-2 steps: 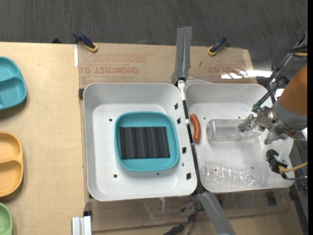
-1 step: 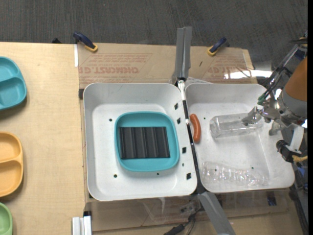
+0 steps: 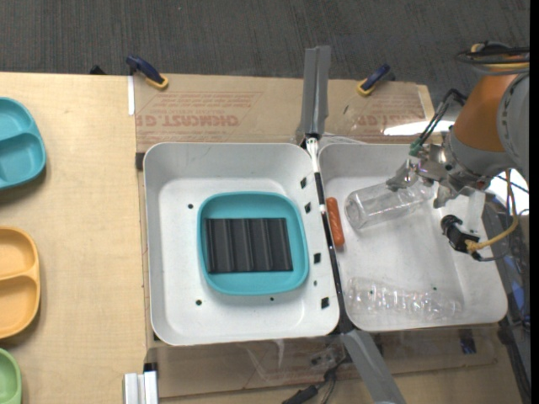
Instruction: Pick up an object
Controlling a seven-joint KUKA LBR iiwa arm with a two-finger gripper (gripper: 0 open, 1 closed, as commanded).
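Claw [image 3: 418, 178] at right bin's [image 3: 484, 305] two o'clock | touching clear cup [image 3: 379, 205] | spread or pinched: can't tell | lift pending

Bench [image 3: 76, 141]: two white bins side by side, left bin [image 3: 168, 251], right bin [image 3: 480, 297], over cardboard sheet [image 3: 202, 112]. Teal tray [image 3: 17, 146], orange tray [image 3: 15, 280], green tray [image 3: 7, 379] at left edge.

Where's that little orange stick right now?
The orange stick lies in the right bin, along its left wall by the divider, just left of the clear cup lying on its side.
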